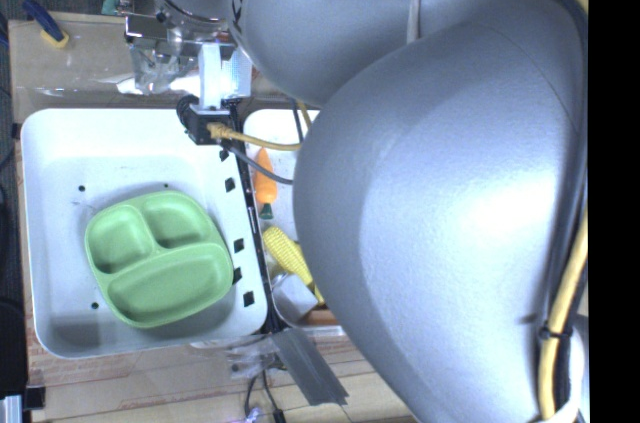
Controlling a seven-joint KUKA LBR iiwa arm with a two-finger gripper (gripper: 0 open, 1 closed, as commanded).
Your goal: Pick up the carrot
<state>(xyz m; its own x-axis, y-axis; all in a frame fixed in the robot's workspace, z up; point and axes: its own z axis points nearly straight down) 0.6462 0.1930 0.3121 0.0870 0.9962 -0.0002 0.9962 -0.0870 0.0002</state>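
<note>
Carrot (264, 181) lying in right bin (268, 126) at 9 o'clock of its visible strip, just beside the dividing wall, with corn cob (287, 253) toward 5 o'clock. Gripper (160, 71) parked above the bins' far edge at 11 o'clock, well apart from the carrot; jaws' spread impossible to tell. Green divided plate (160, 256) resting in left bin (50, 211). Grasp judged not yet begun.
</note>
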